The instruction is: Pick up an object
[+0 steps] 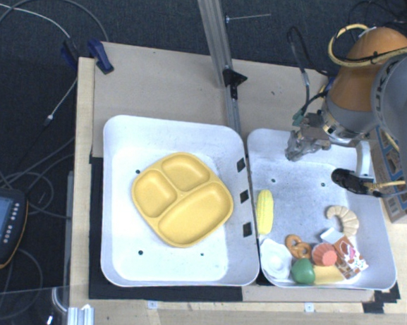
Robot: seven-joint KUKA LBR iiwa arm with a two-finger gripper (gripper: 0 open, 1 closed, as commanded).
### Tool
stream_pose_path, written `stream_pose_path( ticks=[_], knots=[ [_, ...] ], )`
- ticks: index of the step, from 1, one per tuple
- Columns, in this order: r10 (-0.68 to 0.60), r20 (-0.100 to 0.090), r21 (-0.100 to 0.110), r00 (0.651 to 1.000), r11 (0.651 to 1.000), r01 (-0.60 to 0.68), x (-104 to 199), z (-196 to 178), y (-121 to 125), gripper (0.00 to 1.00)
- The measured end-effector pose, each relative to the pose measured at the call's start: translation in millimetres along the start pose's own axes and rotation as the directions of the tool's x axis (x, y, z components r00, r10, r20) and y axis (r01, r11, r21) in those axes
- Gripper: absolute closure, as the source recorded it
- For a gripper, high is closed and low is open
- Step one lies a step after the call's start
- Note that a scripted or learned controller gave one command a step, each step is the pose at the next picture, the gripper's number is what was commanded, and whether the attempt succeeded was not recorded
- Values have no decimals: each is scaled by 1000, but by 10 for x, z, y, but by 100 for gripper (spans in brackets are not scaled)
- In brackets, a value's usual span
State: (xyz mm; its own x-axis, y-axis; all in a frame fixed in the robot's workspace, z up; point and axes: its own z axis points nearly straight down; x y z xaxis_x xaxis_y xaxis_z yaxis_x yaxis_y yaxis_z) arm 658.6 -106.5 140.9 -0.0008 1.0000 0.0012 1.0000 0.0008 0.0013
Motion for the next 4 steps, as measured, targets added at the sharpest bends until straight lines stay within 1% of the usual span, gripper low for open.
stream_pose_path(
  ticks=[1, 2, 3, 4],
  knots=[
    [0, 3, -8, 1000, 1000, 0, -3, -654, -6, 100],
    [0, 2, -4, 1000, 1000, 0, 1, -780, 5, 100],
    [-6, -2, 2, 1000, 1000, 6, 572, -870, -41, 100],
    [-6, -1, -2, 1000, 1000, 6, 1099, -985, 44, 100]
  ],
)
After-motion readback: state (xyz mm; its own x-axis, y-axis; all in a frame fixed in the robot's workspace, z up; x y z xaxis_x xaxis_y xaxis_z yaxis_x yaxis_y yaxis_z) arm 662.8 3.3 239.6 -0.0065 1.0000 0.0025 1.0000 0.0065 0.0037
